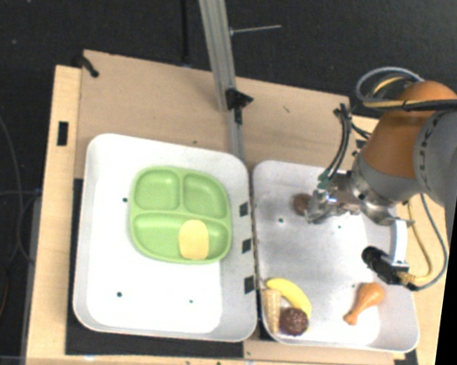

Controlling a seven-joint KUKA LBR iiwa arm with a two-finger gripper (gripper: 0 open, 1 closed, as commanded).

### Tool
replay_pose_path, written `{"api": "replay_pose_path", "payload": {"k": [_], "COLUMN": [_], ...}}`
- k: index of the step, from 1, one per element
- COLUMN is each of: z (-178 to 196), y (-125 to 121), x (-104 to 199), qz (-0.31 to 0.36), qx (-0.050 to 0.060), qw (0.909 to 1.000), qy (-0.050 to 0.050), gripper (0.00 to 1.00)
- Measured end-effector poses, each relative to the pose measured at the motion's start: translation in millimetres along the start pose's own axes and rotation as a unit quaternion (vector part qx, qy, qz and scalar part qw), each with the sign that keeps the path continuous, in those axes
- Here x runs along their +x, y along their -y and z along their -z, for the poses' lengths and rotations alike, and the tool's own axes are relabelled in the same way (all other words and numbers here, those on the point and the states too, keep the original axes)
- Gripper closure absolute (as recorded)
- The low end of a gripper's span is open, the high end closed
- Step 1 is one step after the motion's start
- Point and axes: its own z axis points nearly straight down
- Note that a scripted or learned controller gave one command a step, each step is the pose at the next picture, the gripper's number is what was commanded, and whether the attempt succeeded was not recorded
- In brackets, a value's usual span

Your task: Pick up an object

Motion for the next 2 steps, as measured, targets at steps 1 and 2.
{"api": "replay_pose_path", "payload": {"k": [1, 2], "z": [63.9, 116.8], "y": [-6.9, -8.1], "x": [-0.3, -2.0], "qz": [0.002, 0.002], "qx": [-0.002, 0.0], "qw": [1.0, 1.0], "qy": [0.0, 0.0], "gripper": [1.0, 1.0]}}
